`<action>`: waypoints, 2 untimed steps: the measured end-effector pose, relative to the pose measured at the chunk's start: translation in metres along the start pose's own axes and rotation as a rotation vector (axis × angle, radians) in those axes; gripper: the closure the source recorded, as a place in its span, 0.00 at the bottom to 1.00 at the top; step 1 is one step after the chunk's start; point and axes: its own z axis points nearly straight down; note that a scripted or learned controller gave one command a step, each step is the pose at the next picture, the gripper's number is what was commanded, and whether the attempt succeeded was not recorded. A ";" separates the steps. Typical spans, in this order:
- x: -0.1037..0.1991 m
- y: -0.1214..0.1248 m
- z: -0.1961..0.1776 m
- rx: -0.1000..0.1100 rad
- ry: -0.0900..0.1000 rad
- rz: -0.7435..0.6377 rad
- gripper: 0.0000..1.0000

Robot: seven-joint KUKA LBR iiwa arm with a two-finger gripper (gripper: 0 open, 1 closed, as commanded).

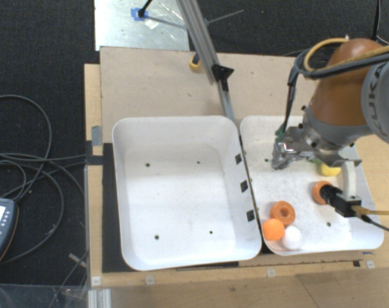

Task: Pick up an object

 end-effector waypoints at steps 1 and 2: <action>0.049 -0.004 0.009 0.000 0.000 0.001 1.00; 0.112 -0.016 0.008 0.000 0.001 -0.002 1.00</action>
